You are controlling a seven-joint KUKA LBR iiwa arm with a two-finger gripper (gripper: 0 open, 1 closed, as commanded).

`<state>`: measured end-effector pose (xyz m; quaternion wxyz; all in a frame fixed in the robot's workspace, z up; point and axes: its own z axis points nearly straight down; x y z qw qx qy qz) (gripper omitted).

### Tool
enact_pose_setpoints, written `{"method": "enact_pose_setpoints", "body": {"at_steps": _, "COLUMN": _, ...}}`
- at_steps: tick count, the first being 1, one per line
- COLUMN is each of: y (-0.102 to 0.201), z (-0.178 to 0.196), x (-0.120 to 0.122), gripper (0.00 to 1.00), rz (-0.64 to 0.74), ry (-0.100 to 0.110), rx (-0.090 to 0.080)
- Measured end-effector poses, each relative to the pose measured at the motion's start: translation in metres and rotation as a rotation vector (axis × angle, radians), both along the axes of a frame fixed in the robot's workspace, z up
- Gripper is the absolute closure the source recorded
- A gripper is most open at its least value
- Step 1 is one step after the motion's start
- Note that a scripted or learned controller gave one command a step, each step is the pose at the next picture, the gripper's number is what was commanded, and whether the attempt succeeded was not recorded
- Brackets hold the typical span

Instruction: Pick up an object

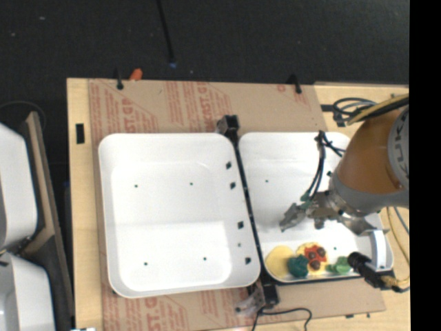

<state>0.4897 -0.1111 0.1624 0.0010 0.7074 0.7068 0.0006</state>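
the gripper hangs over the middle of the right bin, reaching in from the bin's right edge on the grey arm, whose orange band sits above the wrist. from this slant i cannot tell whether the gripper is open or closed, and nothing can be seen held in it.

the things to pick lie in a tight row along the near edge of the right bin, below the gripper and apart from it. a pale yellow rounded piece lies nearest the bin's near left corner. a teal lump touches its right side. a red piece with dark spots sits just beside the teal lump, a little further from the edge. a small green piece lies to the right of that.

the left bin sits beside it, their edges touching. both rest on a cardboard sheet with red print on the bench.
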Motion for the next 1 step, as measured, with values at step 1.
{"method": "enact_pose_setpoints", "body": {"at_steps": 1, "y": 0.0151, "z": 0.0239, "x": 0.0003, "gripper": 0.00, "rz": 0.002, "ry": -0.001, "rx": 0.000}}
